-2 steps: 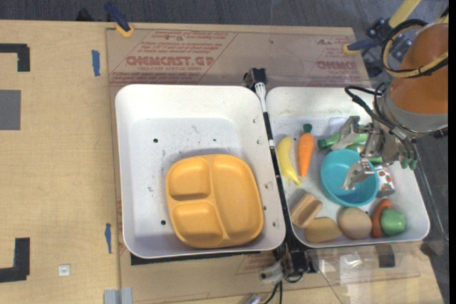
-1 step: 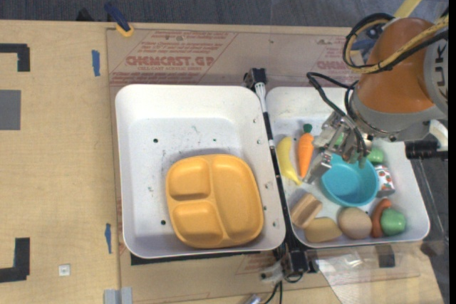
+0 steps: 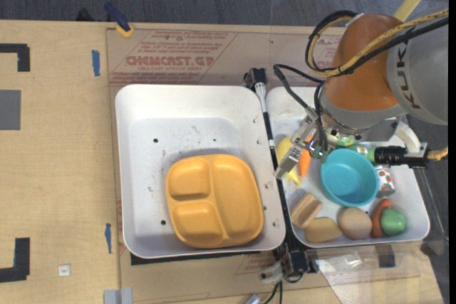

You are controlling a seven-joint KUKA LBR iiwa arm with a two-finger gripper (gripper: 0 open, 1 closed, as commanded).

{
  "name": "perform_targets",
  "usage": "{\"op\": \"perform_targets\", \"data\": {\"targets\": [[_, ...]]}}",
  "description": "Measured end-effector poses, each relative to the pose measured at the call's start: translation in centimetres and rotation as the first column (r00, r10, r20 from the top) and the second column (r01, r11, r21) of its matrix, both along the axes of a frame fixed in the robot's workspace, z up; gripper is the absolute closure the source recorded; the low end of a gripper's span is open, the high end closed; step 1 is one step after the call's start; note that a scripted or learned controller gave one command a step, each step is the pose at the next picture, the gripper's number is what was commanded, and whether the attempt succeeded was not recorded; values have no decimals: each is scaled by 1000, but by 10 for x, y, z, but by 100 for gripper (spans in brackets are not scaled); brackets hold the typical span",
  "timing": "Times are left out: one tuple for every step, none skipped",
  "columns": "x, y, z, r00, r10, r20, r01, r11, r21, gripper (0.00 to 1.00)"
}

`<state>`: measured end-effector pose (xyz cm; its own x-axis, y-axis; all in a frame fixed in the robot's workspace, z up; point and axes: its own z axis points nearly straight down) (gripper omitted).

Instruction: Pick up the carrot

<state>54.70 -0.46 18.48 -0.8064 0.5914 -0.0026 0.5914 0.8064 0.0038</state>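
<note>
Carrot: the carrot [image 3: 305,163] is lying in the right bin [image 3: 420,224], between a yellow piece [image 3: 284,149] and the blue bowl [image 3: 348,178].
Claw: the claw [image 3: 299,152] is hanging spread right at the carrot, gripping nothing.
Progress: the lift is waiting; closing and raising are remaining, by my judgement.
Left bin: the left bin [image 3: 142,153] is carrying a yellow tray [image 3: 212,199].
</note>
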Motion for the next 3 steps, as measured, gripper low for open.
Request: {"op": "perform_targets", "data": {"targets": [[-27,-7,0,999,-48,-4,48,999,-1,0],[11,-80,0,889,-457,1,457,889,-3,0],[-8,9,0,850,-527,-8,527,850,2,0]]}}
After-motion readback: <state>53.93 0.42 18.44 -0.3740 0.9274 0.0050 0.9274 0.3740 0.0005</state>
